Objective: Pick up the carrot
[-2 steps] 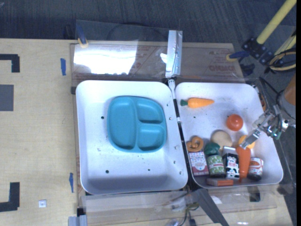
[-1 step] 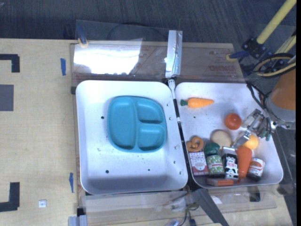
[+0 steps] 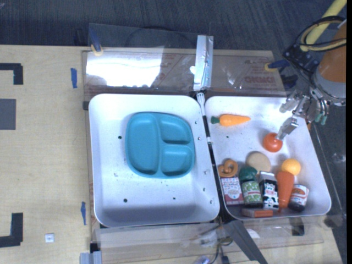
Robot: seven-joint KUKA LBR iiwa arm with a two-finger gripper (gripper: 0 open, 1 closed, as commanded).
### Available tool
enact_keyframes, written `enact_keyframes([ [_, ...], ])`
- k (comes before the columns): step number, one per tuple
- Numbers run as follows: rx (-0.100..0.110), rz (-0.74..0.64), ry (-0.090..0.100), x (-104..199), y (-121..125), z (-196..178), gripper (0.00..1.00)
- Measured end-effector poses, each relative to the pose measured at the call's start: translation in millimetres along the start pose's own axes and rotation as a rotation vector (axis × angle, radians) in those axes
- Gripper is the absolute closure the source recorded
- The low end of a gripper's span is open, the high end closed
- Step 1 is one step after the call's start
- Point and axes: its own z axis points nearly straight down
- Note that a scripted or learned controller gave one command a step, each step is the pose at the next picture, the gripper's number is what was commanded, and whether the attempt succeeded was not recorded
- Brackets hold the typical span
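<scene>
The carrot [image 3: 234,120] is lying on its side near the far left corner of the right bin [image 3: 322,172], its green top pointing toward the divider, apart from the other toys. The pincer [image 3: 290,124] is hanging over the right part of that bin, just above a red tomato [image 3: 271,142]; whether it is open or closed I cannot tell, and nothing is showing in it. The approach step is in hand: the next move is calling for travel left across the bin and a descent over the carrot's thick middle. The carrot is looking like smooth, tapered plastic. A blue, glossy divided plate [image 3: 160,144] is sitting in the left bin [image 3: 104,164].
</scene>
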Motion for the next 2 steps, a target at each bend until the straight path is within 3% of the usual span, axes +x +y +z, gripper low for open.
enact_keyframes([
  [1, -0.001, -0.020, -0.002, 1, -1, -58, 0.00],
  [2, -0.004, -0.015, -0.008, -1, -2, -68, 1.00],
])
